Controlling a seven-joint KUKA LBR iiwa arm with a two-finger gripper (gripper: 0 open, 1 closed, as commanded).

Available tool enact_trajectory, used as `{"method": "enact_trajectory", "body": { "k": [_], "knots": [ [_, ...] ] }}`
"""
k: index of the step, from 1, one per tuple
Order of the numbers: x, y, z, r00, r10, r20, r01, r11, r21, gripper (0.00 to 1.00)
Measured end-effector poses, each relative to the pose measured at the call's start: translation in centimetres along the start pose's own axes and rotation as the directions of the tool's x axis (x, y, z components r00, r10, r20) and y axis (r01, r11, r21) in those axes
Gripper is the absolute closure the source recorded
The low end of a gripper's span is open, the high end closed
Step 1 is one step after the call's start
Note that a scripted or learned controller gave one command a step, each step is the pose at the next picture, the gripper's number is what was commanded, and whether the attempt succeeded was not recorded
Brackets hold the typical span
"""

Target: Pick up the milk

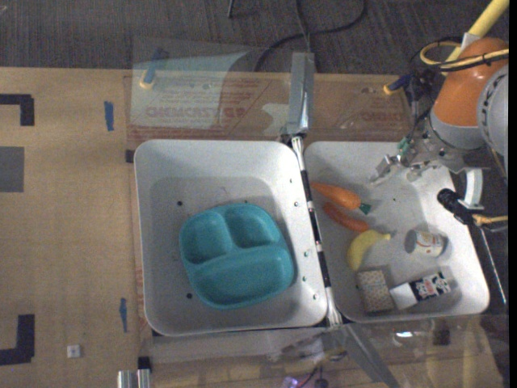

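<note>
Task not begun. The milk (422, 289), a small carton, lies on its side at the near edge of the right bin (355, 162), beside a brown sponge (372, 288). The tool (401, 162) hovers over that bin's far side, well apart; finger state: cannot tell.

You're looking at a tan desk (65, 241) with blue tape marks, carrying two white bins side by side: the left bin (153, 176) and the right bin (477, 293), rims touching.
</note>
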State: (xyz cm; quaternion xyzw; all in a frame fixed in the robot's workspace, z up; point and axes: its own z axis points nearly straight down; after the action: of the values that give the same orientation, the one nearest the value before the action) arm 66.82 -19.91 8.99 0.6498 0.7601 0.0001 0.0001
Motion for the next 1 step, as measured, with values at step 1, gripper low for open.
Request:
{"method": "enact_trajectory", "body": {
  "k": [1],
  "knots": [
    [0.0,0.0,0.0,1.0,0.0,0.0,0.0,1.0,0.0,0.0]
  ]
}}
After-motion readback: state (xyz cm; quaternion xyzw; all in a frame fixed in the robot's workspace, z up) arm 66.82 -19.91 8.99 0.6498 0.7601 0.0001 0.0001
